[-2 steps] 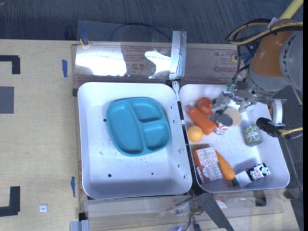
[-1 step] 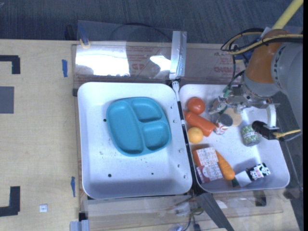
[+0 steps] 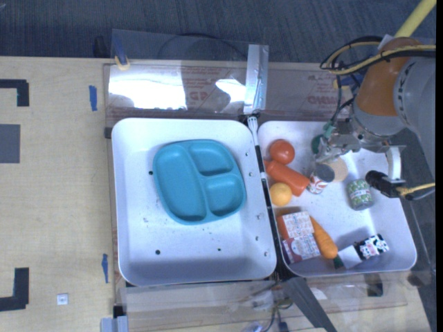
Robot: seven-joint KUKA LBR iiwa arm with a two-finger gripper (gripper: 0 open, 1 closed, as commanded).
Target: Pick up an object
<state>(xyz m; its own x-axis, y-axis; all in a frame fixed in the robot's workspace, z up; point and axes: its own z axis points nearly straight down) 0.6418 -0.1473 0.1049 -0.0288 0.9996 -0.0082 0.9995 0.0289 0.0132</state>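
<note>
1. We judge the step in hand to be the reach: the arm point(image 3: 408, 92) comes in from the right and its pincer point(image 3: 331, 159) sits low over the upper part of the right bin point(image 3: 394, 237), with nothing yet lifted clear.

2. The candidates all lie in that bin: a red tomato point(image 3: 281, 150), an orange-red pepper-like piece point(image 3: 287, 176), a yellow ball point(image 3: 280, 194), a carrot point(image 3: 324, 240) beside a printed packet point(image 3: 296, 235), a small green-patterned can point(image 3: 360, 194) and a black-and-white toy point(image 3: 371, 246).

3. The left bin point(image 3: 131, 206) holds a blue divided plate point(image 3: 199, 180).

4. The pincer hovers just over a pale round object point(image 3: 336, 170) next to a small red-and-white piece point(image 3: 318, 185); whether it touches either we cannot tell.

5. How far the pincer is parted, or whether it has hold of anything, we cannot tell from this slant.

6. Next, we think, it needs to settle squarely over one item, close, then lift straight.
</note>
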